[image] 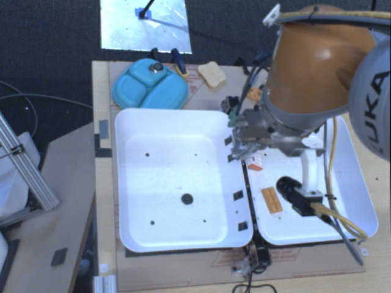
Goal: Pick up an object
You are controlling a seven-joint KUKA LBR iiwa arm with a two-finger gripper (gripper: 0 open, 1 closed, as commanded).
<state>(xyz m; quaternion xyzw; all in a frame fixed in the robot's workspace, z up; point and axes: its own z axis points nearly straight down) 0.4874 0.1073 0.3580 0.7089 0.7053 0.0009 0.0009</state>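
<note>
A small dark round disc (187, 198) lies on the floor of the left bin (131, 163). In the right bin (360, 206) an orange flat block (272, 200) rests near the dividing wall. Just above it lies a small white and red item (255, 162), partly under the arm. My gripper (242, 140) hangs low over the right bin's left edge, close to that item. The bulky orange and grey wrist hides most of the right bin's upper half. I see nothing held in the gripper.
Behind the left bin sit a blue divided plate (149, 85) and a tan sponge-like piece (212, 73). A shiny sheet (145, 16) lies further back. An angled metal bar (21, 163) stands at the far left.
</note>
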